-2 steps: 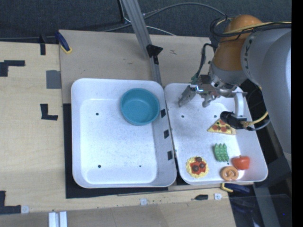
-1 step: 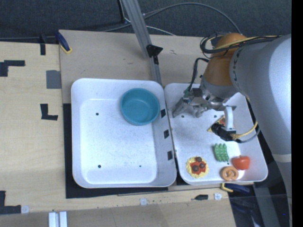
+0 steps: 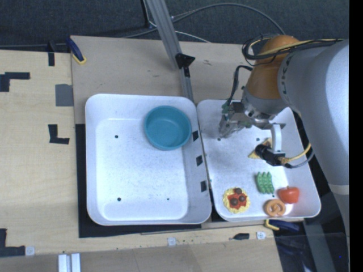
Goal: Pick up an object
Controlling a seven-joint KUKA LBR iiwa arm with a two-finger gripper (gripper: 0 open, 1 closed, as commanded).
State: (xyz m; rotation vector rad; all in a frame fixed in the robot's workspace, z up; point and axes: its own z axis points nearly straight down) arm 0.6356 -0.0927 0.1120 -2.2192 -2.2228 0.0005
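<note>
My gripper [image 3: 225, 128] hangs over the upper left part of the right bin [image 3: 238, 166], above bare bin floor, with nothing seen in it. Toy foods lie toward that bin's near right corner: a round yellow pizza with red toppings [image 3: 236, 199], a green ridged piece [image 3: 264, 182], a red tomato-like piece [image 3: 289, 194] and an orange ring [image 3: 275, 208]. A small yellow wedge [image 3: 254, 154] lies to the right of the gripper, partly hidden by the wrist. All these pieces are apart from the gripper.
A blue bowl [image 3: 167, 127] sits upright in the far right part of the left bin [image 3: 113, 169]. A grey metal post [image 3: 170, 38] slants down to the gap between the bins. The arm's body covers the right bin's far right side.
</note>
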